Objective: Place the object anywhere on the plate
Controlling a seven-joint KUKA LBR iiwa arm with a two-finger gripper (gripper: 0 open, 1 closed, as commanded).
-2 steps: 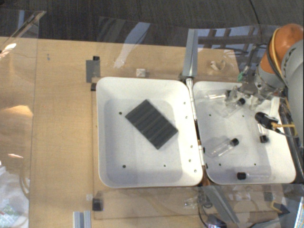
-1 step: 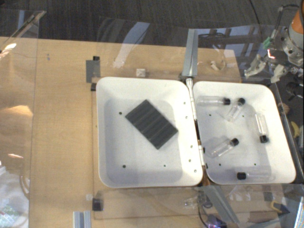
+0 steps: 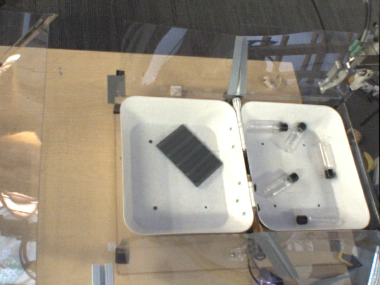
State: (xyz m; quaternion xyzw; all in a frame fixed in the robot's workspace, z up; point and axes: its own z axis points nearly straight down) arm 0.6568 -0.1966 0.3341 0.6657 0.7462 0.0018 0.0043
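Lying scattered in the right bin (image 3: 350, 159), five clear vials (image 3: 278, 184) with black caps are well apart from the dark ribbed plate (image 3: 190, 155), which rests at an angle in the left bin (image 3: 133, 177). Jaw state, and vial position relative to the jaws, cannot be told. The transparent vial bodies are faint against the white floor.
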